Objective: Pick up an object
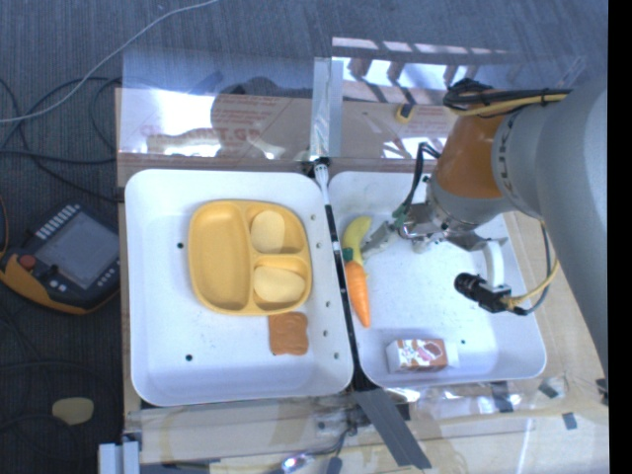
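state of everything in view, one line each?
gripper: low in the right bin, beside the banana
banana: lying at the right bin's left wall
carrot: lying flat below the banana
small carton: on its side, right bin
yellow divided tray: upright, left bin
brown bread slice: flat beside the tray

text: none legible | small carton (421, 354): printing too blurred to read

Dark grey carpet (197, 28) surrounds the bench, crossed by cables (168, 10); a handheld control pendant (61, 257) lies at left.
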Tool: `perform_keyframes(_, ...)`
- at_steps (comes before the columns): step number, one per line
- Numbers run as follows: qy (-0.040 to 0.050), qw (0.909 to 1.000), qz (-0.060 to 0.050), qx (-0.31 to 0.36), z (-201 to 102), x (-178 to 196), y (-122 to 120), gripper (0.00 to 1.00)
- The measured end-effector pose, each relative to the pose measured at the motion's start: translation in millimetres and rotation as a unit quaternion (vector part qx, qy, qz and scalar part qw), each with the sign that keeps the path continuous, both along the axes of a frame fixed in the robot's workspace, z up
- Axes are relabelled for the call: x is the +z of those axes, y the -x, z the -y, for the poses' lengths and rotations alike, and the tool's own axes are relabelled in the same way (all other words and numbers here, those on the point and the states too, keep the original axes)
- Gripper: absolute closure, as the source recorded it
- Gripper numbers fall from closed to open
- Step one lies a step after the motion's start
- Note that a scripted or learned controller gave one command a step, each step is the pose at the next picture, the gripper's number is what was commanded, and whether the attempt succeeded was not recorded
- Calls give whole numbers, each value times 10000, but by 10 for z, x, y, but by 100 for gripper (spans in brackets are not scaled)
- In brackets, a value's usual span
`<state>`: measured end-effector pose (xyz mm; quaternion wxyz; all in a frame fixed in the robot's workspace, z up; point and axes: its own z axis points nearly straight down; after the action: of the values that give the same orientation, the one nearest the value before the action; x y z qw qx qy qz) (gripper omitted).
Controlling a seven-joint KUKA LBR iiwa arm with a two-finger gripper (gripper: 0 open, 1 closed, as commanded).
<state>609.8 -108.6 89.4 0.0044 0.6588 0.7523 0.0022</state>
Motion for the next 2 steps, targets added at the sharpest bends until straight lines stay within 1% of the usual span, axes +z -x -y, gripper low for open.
perform_keyframes(1,14,9983,25,587,-82,9,629,0)
perform_keyframes(2,2,9999,24,155,587,6,765,0)
